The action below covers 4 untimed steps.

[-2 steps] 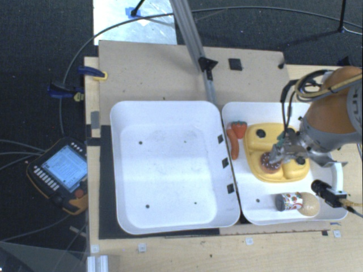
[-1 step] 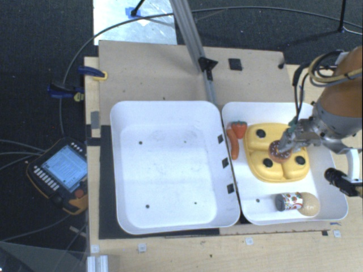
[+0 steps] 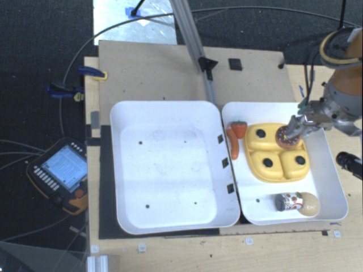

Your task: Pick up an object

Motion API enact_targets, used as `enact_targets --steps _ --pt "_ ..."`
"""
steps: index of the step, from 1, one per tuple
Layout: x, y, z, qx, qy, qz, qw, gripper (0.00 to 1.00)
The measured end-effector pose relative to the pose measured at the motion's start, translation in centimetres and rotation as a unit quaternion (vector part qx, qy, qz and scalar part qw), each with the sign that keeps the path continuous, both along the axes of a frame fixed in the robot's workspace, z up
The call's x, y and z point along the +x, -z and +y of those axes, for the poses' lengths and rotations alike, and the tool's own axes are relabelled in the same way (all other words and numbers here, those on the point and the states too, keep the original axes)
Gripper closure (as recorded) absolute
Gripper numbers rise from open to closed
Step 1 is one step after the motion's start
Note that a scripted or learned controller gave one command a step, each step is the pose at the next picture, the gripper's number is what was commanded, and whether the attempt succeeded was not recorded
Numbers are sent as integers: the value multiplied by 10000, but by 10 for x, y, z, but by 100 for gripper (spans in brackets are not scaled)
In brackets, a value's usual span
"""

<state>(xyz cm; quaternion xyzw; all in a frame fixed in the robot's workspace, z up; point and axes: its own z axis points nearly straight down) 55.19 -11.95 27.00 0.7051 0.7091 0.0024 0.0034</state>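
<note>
The arm reaches in from the right and has its gripper (image 3: 296, 128) low over the right bin (image 3: 329, 169), right at the brown ring-shaped piece (image 3: 284, 136) that sits on the upper right part of the yellow tray-like block (image 3: 277, 152). To my eye this is the descent or closing stage of a pick, with the ring as the likely target. I cannot tell how far apart the fingers are, nor whether they have anything between them; the tip blurs into the ring from here. The next move, I would judge, calls for a firm closure on the ring and a straight lift, since the yellow block beneath could shift or come up with it if the grip catches its edge. Near the bin's left wall lies a toy carrot (image 3: 235, 137), just beside the yellow block, and toward the bin's front edge lies a small bottle (image 3: 297, 203) on its side, well apart from the gripper. The left bin (image 3: 122, 152) sits alongside. A slanted grey pole (image 3: 190, 27) crosses the back of the bench (image 3: 255, 78), and a handheld pendant (image 3: 59, 171) lies off the bench's left edge; neither obstructs the reach.
</note>
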Motion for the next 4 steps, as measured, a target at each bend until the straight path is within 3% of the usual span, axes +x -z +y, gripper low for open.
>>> enact_targets --steps 1,4 --pt "1 -19 0 4 5 20 10000 100" --pt "44 29 170 17 -26 33 10000 100"
